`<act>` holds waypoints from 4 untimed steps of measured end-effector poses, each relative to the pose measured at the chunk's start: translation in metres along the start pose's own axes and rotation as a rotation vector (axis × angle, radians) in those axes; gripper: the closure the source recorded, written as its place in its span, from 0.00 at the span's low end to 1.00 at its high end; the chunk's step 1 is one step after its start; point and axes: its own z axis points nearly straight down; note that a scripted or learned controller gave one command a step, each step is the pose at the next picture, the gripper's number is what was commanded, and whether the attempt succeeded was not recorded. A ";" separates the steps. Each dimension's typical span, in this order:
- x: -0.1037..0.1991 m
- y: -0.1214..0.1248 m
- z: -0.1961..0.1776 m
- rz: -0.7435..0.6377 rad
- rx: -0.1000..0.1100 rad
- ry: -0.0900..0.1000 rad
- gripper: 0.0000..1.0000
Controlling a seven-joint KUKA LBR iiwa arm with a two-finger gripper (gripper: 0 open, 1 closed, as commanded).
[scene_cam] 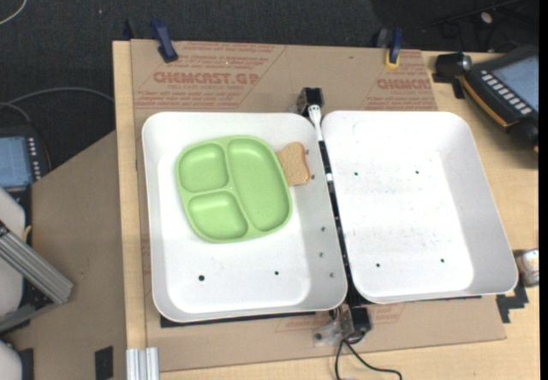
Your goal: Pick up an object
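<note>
Green divided plate [233,190], tan piece [294,163] touching, left bin [171,284]

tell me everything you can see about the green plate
The green plate is a light green, rounded-square tray that looks like matte plastic, split by raised ridges into three compartments: two smaller ones on the left and one long one on the right. All three look bare. It lies flat and right way up, slightly rotated, in the upper middle of the left bin. A small tan piece like a slice of toast sits against its upper right rim, seemingly touching it.
</note>
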 end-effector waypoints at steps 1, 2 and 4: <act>0.045 -0.006 0.116 -0.003 0.021 0.007 1.00; 0.083 -0.007 0.216 -0.003 0.020 0.006 1.00; 0.200 -0.004 0.146 -0.004 0.001 0.006 1.00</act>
